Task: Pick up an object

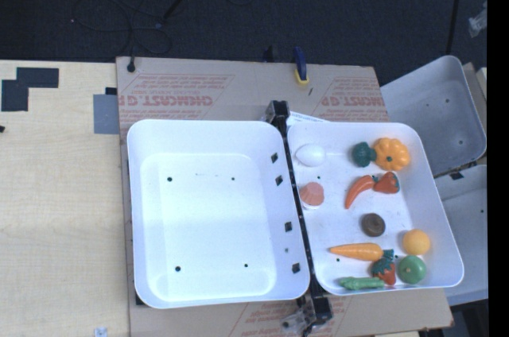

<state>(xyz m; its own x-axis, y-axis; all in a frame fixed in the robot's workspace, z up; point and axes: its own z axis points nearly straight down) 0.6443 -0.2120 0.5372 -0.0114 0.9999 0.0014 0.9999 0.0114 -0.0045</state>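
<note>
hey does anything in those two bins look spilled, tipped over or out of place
Nothing stands out. The toy foods, such as the egg, pumpkin and carrot, all lie loose inside the right bin, none over its rim.

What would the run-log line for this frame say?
stage: pre-pick | right bin: toy foods incl. white egg, orange pumpkin, carrot | left bin: white | held: nothing seen

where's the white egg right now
The egg lies in the right bin, at its far left corner by the divider, just above the pink slice.
</note>
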